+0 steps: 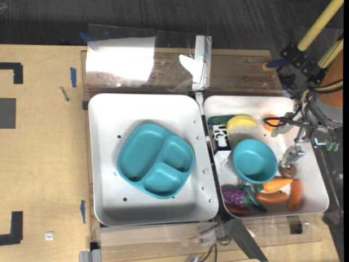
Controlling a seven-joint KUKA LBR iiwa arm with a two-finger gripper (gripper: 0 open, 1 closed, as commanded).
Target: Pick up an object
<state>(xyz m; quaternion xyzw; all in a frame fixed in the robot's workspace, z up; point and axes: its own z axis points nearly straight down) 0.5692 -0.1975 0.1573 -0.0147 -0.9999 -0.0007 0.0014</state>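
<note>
The gripper [289,158], its opening impossible to tell, hovers in the right bin [322,192] beside the blue bowl [253,160], apparently approaching; next it must settle over one toy.

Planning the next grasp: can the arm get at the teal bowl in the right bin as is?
Probably yes. The teal bowl sits on top, open side up, nothing over it, and the pincer is just beside its right rim. Toy food crowds only its lower edge.

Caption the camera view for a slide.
Teal divided tray in left bin; teal bowl and toy food crowd right bin.
</note>
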